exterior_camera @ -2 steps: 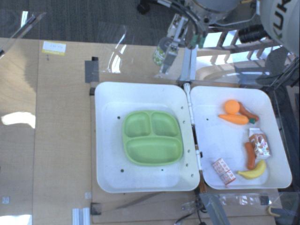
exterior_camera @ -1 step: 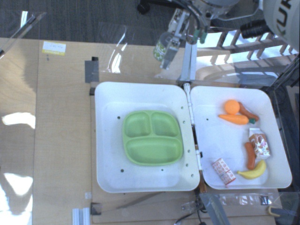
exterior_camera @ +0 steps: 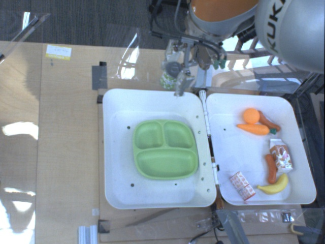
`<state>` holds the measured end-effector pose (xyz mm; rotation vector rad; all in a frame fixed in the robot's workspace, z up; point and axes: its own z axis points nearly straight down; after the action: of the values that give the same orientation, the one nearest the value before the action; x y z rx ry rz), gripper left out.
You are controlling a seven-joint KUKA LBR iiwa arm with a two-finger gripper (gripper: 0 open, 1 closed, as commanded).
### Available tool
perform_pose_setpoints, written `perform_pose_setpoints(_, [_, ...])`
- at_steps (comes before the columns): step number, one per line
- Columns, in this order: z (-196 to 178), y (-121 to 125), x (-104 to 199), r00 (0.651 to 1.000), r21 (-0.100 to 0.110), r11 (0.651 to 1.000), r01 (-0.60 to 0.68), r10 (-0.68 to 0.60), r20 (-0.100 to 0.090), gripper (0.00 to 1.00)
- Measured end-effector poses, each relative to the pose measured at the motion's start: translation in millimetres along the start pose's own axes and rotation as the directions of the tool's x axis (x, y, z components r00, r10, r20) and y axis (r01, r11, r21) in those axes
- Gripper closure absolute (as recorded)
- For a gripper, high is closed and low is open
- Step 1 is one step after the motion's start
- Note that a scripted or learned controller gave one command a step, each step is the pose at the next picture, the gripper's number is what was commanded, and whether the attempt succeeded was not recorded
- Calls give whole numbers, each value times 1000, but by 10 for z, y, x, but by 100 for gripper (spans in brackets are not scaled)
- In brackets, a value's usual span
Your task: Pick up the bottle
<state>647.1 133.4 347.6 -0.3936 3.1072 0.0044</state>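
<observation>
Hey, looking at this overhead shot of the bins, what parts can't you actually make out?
- Bottle: in the camera view, a small greenish see-through shape beneath the gripper, partly covered by it; whether it is gripped cannot be told.
- Gripper: too small and cluttered to tell open from shut.
- Arm: cut off by the top and right edges.
- Packet in the right bin: print too small to read.

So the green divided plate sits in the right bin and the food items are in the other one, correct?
Not quite. The camera view shows the green divided plate in the left bin; the carrot, banana and other food items lie in the right bin.
</observation>
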Motion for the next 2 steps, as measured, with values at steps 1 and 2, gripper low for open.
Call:
perform_pose_setpoints(1, [521, 752, -323, 920, -2, 920, 392, -392, 1, 100])
perform_pose_setpoints(2, [741, 815, -310, 522, -1, 522, 853, -853, 4, 100])
